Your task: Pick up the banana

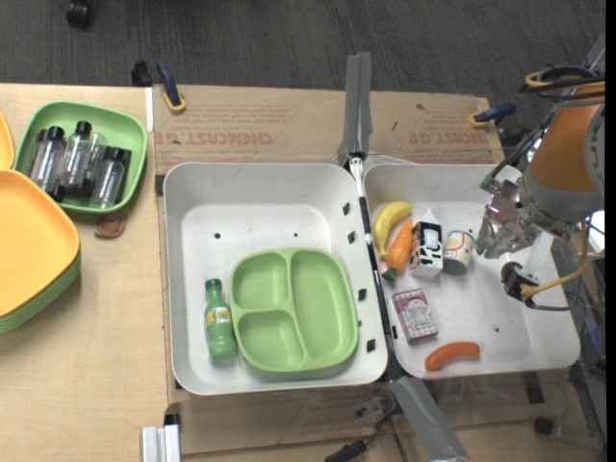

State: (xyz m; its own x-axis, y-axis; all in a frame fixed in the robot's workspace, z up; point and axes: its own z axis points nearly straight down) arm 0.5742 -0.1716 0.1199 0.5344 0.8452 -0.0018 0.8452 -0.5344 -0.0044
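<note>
The gripper (496, 231), fingers' state impossible to tell, hovers well right of the banana (388, 222), so it should approach from above, clear of the adjoining carrot (399, 243).

Left bin (192, 210): green divided tray (289, 311), green bottle (218, 320) beside it. Right bin (539, 340): carrot (399, 243), milk carton (427, 246), cup (456, 251), pink packet (416, 315), sausage (451, 354). Table (87, 393): yellow plates (34, 258), green dish of vials (82, 157).
</note>
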